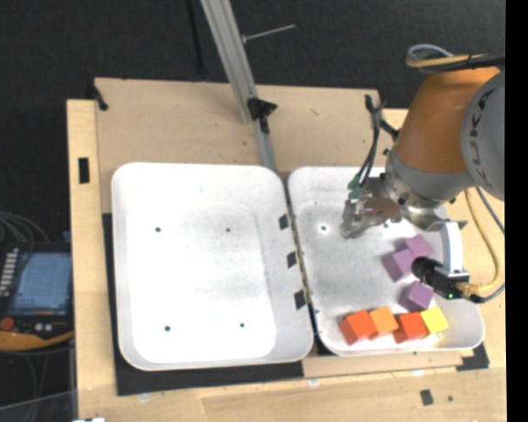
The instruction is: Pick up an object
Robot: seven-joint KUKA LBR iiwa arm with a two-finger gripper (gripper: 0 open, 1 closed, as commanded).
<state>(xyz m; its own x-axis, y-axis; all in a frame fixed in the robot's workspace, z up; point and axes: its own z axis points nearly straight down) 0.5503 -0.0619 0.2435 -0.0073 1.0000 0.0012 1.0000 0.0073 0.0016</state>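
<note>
Fingers (356,222) hang over the right bin (327,266); their opening cannot be told.

Two purple blocks (407,258) (416,295) at right of the right bin (327,262); along its lower edge, a touching row: orange-red block (359,326), orange block (385,320), red block (411,326), yellow block (435,321).
</note>
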